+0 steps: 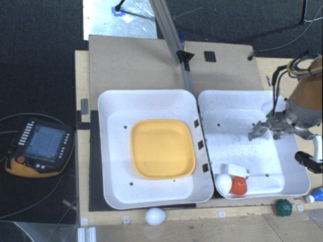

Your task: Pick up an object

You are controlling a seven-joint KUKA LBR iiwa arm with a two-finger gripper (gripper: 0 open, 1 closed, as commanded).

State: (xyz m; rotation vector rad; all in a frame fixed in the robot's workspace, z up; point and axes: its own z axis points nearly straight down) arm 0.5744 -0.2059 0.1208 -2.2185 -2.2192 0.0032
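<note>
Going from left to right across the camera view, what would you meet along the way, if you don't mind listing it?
Teach pendant → yellow plate in the left bin → white egg-shaped object → red object → gripper → green ball.

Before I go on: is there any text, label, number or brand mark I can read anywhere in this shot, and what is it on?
None can be read.
Handheld control unit left of the bins: its screen and keys show marks, too small and blurred to read.
Yellow plate, white bins, white block, red-and-white object: no visible text.
Small black squares on the board: no legible marking.
</note>
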